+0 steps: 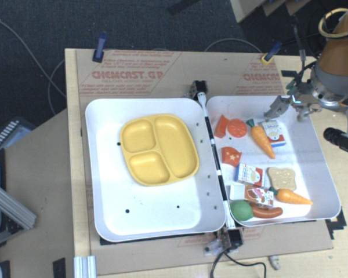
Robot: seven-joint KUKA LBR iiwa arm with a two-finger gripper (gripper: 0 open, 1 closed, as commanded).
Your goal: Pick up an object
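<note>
two shallow white bins sit side by side on the bench. the left bin [104, 207] holds a yellow divided plate [159, 148] with three sections, lying a little toward the bin's far side. the right bin [322, 172] holds a scatter of toy food: a red wedge [221, 126] beside a tomato slice [238, 128] near the far left corner, a carrot [262, 141] lying at a slant just right of them, and a small carton [275, 132] touching the carrot's right side. lower down lie a red packet [231, 156], a small printed box [249, 174], a slice of bread [282, 178], a second carrot [292, 197] near the front right, a sausage [267, 212] and a green ball [240, 209] at the front left corner.

the arm comes in from the right, its gripper [275, 109] over the far part of the right bin, just above the carton and the first carrot. i cannot tell how its pincer stands, and nothing shows clearly between it.
</note>
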